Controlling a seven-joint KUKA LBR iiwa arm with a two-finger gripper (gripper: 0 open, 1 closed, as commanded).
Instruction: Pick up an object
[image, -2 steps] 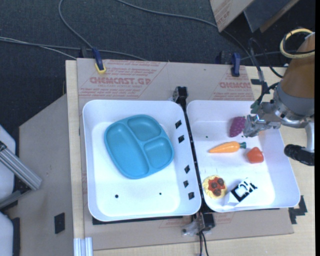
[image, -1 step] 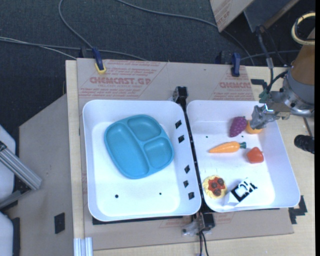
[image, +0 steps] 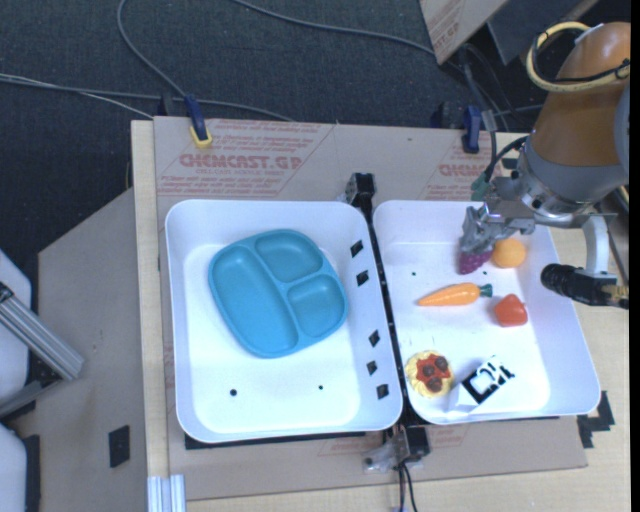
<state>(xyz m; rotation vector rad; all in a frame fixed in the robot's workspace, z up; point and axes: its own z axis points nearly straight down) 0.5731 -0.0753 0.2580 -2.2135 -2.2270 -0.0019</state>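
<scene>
My gripper (image: 478, 240) hangs over the upper part of the right bin (image: 560, 395), its fingers pointing down onto a small purple object (image: 470, 263). An orange round fruit (image: 509, 253) lies just to the right of the fingers. A carrot (image: 450, 294) rests below the gripper, and a red pepper-like piece (image: 511, 311) sits to the carrot's right. A small tart with red berries (image: 431, 372) lies at the bin's lower left, next to a black-and-white marker card (image: 487, 380).
The left bin (image: 190, 390) holds a blue divided plate (image: 278, 291). A row of black clips (image: 372, 340) runs along the divider between the bins. Clamps and cables sit at the bench's far edge.
</scene>
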